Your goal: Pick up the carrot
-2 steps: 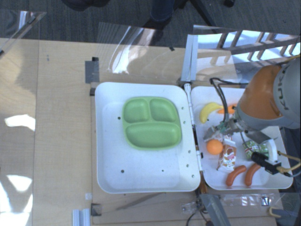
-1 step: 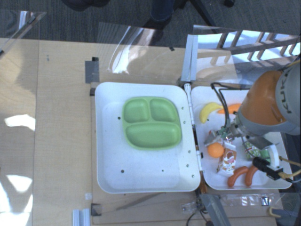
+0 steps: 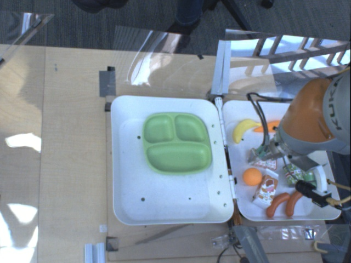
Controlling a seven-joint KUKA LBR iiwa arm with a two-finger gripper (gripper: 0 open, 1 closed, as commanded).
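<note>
An orange sliver that looks like the carrot [image 3: 271,127] lies at the back of the right bin [image 3: 235,147], just right of a yellow banana [image 3: 245,129]. Most of it is hidden under the arm's orange band. My gripper [image 3: 267,154] hangs low over the middle of the right bin, a little in front of the carrot and above a crumpled packet. The wrist covers much of the gripper from this angle.
The right bin also holds an orange ball [image 3: 252,177], a small juice carton [image 3: 265,189], two red sausages [image 3: 286,203] and a green packet [image 3: 296,175]. A green divided plate [image 3: 177,143] sits in the left bin [image 3: 123,163]. A black cable loops over the banana.
</note>
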